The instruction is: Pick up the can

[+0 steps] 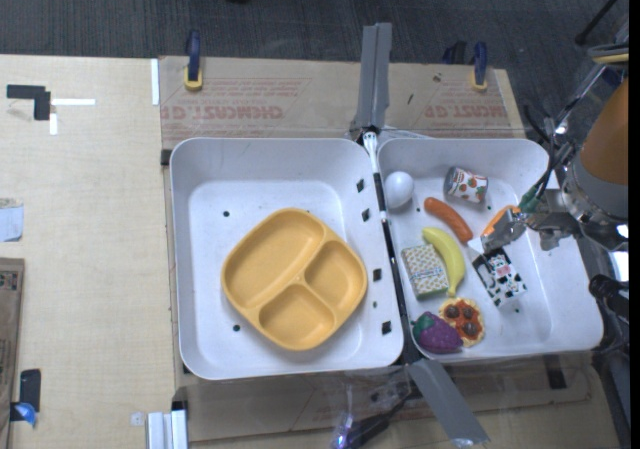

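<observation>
Bins sit side by side on the bench, the left bin [200,237] bearing a yellow divided plate [293,279] tilted across its floor. The right bin [570,327] holds the small things. The can [465,185] lies on its side near the far edge of this bin, patterned in red, green and white, well clear of the gripper. Just left of it rests a white ball [399,188], close to the wall between the bins. Nearer the middle lie a carrot [448,218] and, below it, a banana [446,257], with a pale cracker-like block [424,270] touching the banana's left side. At the near edge sit a purple piece of toy fruit [436,333] and a small pizza slice [463,318], pressed together. The gripper [503,227] reaches in from the right, hanging above a black-and-white spotted box [500,277] and right of the carrot. Whether its jaws are spread or closed I cannot tell; nothing shows between them. The grey arm [590,212] stretches off to the right.
</observation>
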